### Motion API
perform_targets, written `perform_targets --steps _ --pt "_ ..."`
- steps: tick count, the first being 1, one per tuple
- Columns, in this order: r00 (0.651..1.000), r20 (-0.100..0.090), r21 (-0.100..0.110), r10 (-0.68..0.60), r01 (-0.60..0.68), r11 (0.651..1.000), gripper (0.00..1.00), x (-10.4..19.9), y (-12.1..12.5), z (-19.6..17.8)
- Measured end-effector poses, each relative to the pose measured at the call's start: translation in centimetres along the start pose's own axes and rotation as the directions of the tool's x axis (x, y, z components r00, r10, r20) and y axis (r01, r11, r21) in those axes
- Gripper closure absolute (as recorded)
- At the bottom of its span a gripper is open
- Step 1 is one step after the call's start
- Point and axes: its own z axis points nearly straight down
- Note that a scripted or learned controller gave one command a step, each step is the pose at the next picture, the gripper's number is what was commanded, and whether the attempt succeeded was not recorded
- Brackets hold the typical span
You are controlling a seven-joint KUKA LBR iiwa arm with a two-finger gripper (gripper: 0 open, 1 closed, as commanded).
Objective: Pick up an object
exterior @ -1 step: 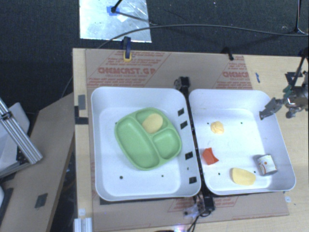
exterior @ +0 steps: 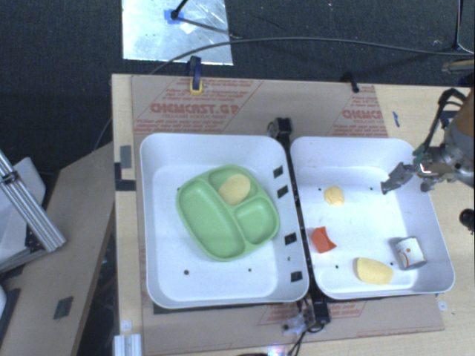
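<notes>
The right bin (exterior: 349, 158) holds a small round yellow piece (exterior: 334, 196), a red piece (exterior: 321, 239), a larger yellow lump (exterior: 373, 271) and a small white cup lying on its side (exterior: 408, 251). My gripper (exterior: 404, 176) hangs over the right bin's far right side, above and to the right of the small yellow piece. Nothing shows between its fingers. In the left bin (exterior: 171, 273) sits a green divided plate (exterior: 226, 213) with a pale yellow piece (exterior: 235, 189) in its upper compartment.
A black divider with clips (exterior: 291, 199) runs between the two bins. Brown cardboard (exterior: 245, 102) lies under them. A silver sheet (exterior: 174, 21) lies on the dark floor behind, and a metal frame (exterior: 26, 206) stands at the left.
</notes>
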Motion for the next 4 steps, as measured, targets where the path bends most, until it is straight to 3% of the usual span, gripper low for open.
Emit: perform_targets --steps 2,3,4 --pt "1.000 -0.001 0.001 0.002 -0.002 1.000 0.00 -0.1 0.2 9.0" --pt "1.000 0.002 -0.006 0.002 -0.002 1.000 1.00 -0.2 0.3 7.6" --pt "1.000 0.003 -0.009 0.002 -0.002 1.000 1.00 -0.4 0.1 1.2"
